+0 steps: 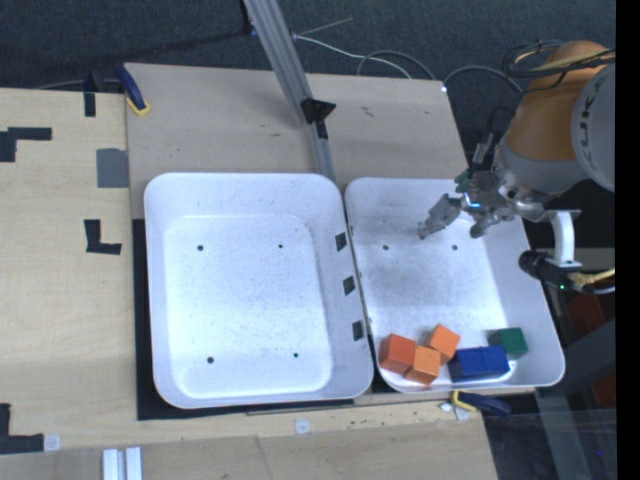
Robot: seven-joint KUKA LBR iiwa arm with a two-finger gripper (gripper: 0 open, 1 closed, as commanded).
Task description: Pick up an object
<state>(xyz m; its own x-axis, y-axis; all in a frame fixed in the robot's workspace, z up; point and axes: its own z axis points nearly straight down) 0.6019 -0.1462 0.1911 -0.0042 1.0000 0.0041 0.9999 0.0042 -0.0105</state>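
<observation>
The arm (560,118) is grey with a broad orange band above the wrist. Thin black cables loop over its top and run down its side. Its two-finger gripper (458,220) is grey metal with slender fingers.

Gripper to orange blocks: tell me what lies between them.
Camera view: bare speckled floor of the right bin separates the gripper from the orange blocks at the near rim.
</observation>
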